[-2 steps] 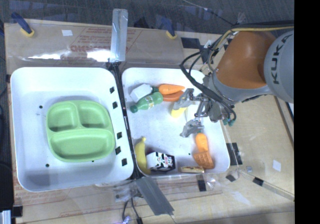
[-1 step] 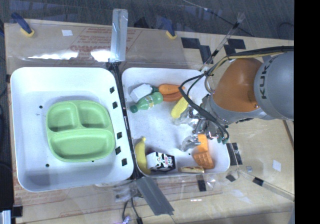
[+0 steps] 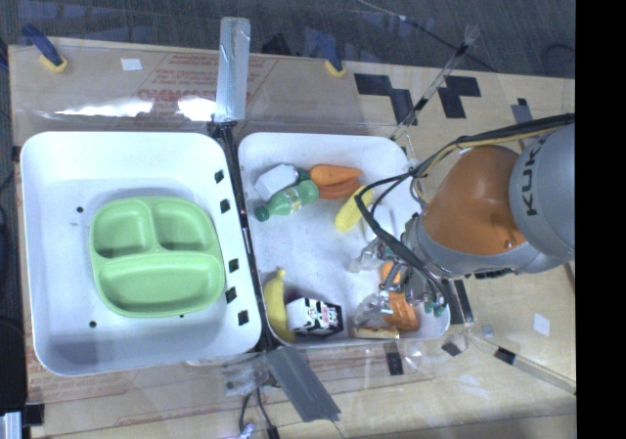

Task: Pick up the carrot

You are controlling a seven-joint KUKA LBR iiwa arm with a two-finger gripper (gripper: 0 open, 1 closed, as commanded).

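Beside carrot: green bottle, perhaps touching; pincer apart.

The arm is cut off at the right side and covers the right wall of the right bin. The gripper is blurred among cables. Under it, an orange item is unclear.

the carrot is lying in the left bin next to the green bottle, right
Not quite. The camera view shows the carrot lying next to the green bottle in the right bin, not the left one.
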